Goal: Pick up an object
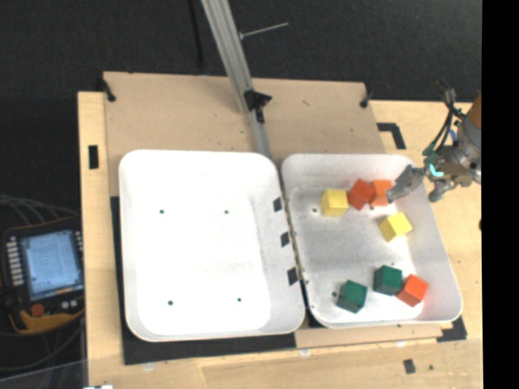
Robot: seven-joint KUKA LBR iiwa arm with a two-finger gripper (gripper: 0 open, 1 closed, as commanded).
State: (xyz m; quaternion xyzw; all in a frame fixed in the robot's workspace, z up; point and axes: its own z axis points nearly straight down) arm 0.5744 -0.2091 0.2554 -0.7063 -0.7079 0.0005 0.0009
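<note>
Smooth white plastic, the right bin holds six small blocky cubes: two yellow, two green, two orange. Grey gripper fingers spread apart, clamping nothing, over its upper right rim

Right bin contents: orange cube just beside gripper, smaller orange block touching it; yellow cubes near; green cubes and orange cube well apart.

Two white bins, two yellow blocks, two green, and three orange-red.
</note>
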